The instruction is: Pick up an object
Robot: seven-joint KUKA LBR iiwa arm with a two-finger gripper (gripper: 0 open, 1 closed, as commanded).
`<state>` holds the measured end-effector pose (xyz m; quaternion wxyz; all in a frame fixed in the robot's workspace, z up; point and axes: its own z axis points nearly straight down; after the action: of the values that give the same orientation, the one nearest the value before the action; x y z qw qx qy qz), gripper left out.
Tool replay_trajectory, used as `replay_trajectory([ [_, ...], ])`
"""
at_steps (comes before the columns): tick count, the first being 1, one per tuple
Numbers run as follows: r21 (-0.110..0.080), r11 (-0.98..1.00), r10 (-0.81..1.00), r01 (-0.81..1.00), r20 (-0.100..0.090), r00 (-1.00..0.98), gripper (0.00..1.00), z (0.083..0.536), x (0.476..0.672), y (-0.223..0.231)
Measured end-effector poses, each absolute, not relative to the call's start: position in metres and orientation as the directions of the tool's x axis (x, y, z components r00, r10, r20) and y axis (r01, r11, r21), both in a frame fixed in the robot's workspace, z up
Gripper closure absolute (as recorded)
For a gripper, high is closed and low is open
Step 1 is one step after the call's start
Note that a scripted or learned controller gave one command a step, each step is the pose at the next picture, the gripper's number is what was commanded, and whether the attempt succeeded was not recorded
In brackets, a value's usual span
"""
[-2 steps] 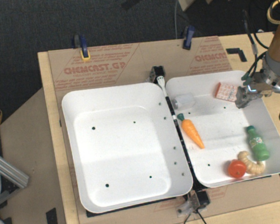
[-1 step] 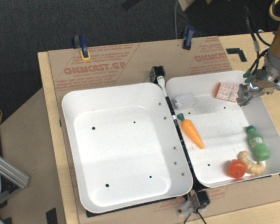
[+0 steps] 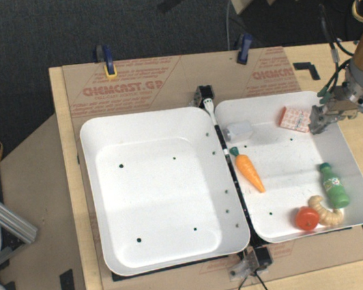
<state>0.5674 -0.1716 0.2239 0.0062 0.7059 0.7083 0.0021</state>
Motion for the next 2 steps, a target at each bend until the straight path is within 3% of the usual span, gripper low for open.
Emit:
replay_trajectory([
  [2,0.018,0.004,1.0,1.0,-0.009,-0.004,1.0,0.245,0.569,-0.172],
])
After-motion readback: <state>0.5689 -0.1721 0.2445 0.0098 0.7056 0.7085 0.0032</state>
